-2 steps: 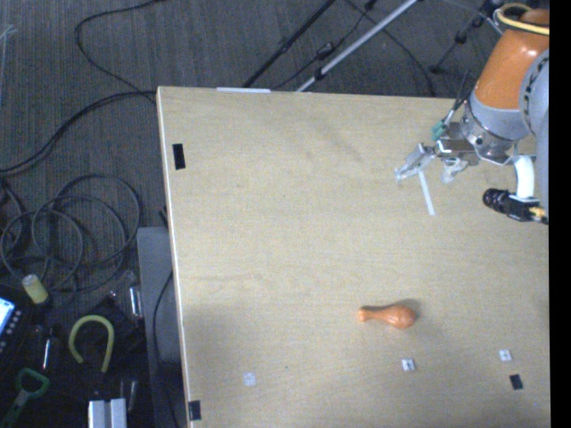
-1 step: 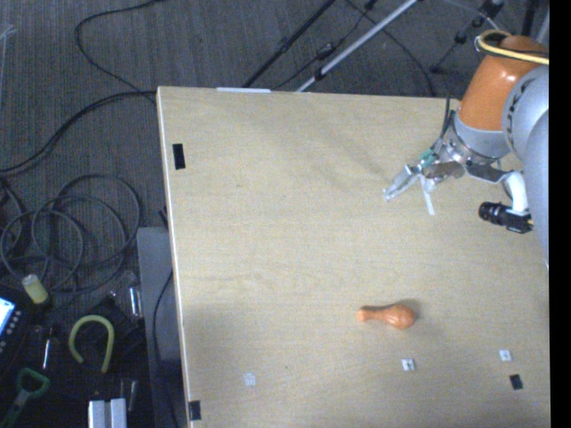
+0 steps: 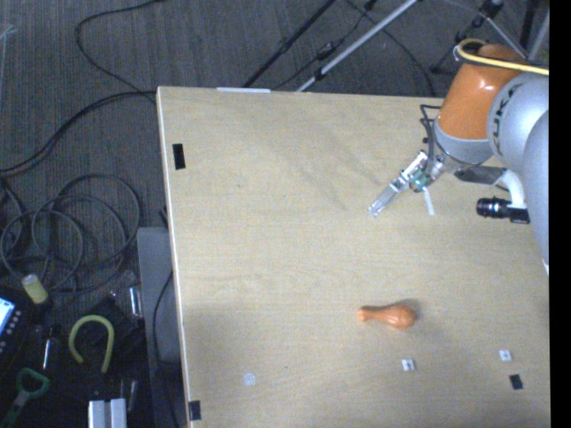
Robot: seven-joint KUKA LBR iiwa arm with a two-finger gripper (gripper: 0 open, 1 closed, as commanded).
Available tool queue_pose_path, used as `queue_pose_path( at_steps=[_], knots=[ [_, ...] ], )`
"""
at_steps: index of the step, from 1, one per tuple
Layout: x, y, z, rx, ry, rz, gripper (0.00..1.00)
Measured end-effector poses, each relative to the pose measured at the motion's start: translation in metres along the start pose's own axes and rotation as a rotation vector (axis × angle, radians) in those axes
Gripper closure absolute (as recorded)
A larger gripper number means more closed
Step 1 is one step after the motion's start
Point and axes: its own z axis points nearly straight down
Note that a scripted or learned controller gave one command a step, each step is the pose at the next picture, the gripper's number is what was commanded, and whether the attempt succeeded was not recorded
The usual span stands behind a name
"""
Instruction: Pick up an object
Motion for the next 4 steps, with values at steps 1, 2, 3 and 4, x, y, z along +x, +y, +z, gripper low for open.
queue_pose_path(
  at_steps=[1, 2, 3, 4],
  knots=[
    [0.0, 0.0, 0.0, 0.0, 0.0, 0.0, 0.0],
    [-0.014, -0.021, -0.088, 0.0, -0.002, 0.106, 0.0],
    [-0.003, -0.004, -0.008, 0.001, 0.0, -0.05, 0.0],
    [-0.012, -0.027, -0.064, 0.002, -0.002, 0.378, 0.0]
  ],
)
